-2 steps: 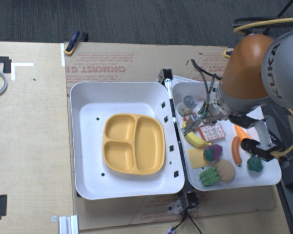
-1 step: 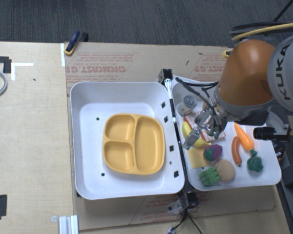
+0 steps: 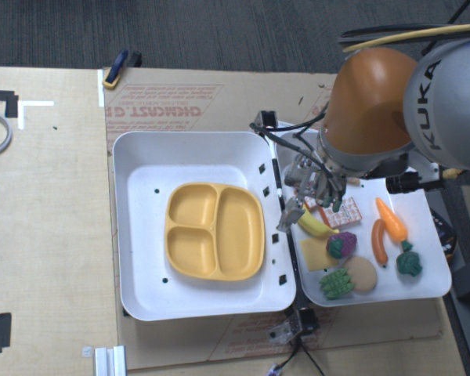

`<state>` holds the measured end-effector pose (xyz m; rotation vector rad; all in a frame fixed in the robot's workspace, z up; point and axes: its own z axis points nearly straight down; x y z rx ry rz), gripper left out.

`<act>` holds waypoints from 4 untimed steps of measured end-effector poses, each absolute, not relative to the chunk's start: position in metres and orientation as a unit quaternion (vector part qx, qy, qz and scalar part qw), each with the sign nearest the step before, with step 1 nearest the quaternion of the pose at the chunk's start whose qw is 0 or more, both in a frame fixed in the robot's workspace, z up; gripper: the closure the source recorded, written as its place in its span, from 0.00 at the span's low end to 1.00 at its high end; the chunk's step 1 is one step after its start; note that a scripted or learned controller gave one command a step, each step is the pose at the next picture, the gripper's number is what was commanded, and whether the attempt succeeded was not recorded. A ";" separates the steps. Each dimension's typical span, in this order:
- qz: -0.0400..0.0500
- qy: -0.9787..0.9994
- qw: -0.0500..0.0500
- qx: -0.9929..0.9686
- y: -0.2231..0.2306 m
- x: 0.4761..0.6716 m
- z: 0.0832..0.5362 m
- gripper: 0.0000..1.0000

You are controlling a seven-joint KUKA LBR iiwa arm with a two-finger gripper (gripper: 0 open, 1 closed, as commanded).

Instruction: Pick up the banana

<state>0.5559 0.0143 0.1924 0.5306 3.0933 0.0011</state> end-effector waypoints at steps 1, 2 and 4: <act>0.000 1.000 0.001 0.005 0.002 0.535 0.193 0.00; 0.000 0.997 0.001 -0.076 0.026 0.529 0.193 0.00; 0.000 0.955 0.002 -0.295 -0.001 0.561 0.192 0.00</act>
